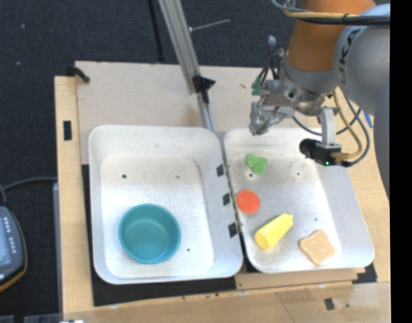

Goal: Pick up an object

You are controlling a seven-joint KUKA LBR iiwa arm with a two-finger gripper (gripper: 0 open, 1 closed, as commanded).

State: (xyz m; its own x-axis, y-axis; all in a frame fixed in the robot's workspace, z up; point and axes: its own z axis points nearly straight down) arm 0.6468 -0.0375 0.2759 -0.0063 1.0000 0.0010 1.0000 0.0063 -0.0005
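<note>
Camera view first: the arm [333, 39] is reaching in from the upper right of the frame, and its gripper [261, 123] is hanging over the top rim of the right bin [347, 200], tips pointing down. Whether that pincer is apart or together I cannot tell; it is too small and dark against the bench [138, 93]. Nothing is sitting between its tips, so it is carrying nothing.

Now the containers. The right bin is holding all the small candidates: a green piece [257, 164] is lying nearest the gripper, just below it in the frame; an orange round piece [248, 201] is resting lower down, close to the divide between the bins; a yellow bottle-like shape [273, 231] is lying tilted toward the lower middle; a tan slice that looks like toast [317, 247] is sitting at the lower right. All four are lying apart from one another.

The left bin [111, 180] is holding a teal bowl [150, 233], upright, at the lower left of its floor.

My read: the gripper is lining up over the top of the right bin because the green piece is the closest pick.
</note>
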